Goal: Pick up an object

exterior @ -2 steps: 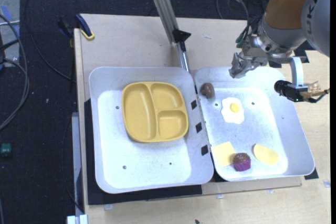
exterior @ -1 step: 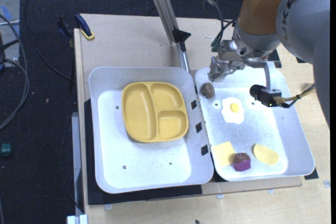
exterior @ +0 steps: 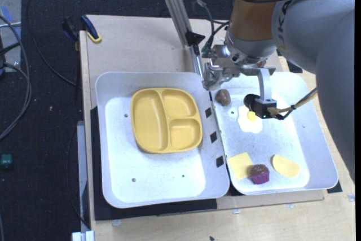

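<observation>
brown oval piece (exterior: 223,97) lies long axis upright-tilted below jaws, state unclear.

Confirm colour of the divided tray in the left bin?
Yellow; the divided tray is clear in the camera view.

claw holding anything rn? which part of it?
Cannot be told. The claw hangs just above the small brown rounded object at the right bin's top-left corner; no grip is visible.
</observation>
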Robot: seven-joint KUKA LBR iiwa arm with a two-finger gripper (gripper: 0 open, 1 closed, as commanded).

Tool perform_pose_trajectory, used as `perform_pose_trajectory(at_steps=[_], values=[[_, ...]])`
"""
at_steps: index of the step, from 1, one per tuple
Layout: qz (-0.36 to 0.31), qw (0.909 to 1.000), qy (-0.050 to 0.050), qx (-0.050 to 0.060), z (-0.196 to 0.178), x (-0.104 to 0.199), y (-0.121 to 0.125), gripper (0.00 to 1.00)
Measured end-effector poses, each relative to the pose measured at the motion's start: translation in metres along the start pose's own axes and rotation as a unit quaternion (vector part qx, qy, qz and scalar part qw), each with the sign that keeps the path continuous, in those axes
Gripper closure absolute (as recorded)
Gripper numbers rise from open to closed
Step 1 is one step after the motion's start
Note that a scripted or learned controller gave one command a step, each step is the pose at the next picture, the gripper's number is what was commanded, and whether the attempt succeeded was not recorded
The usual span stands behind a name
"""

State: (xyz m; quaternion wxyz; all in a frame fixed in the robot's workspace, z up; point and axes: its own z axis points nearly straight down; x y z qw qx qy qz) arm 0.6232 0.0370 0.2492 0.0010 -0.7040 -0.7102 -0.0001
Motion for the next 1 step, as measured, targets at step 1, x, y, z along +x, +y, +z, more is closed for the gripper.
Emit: perform_pose_trajectory(at_steps=[1], values=[[0.001,1.0,-0.001,-0.002,0.0034,0.0437,0.0111,1.0]])
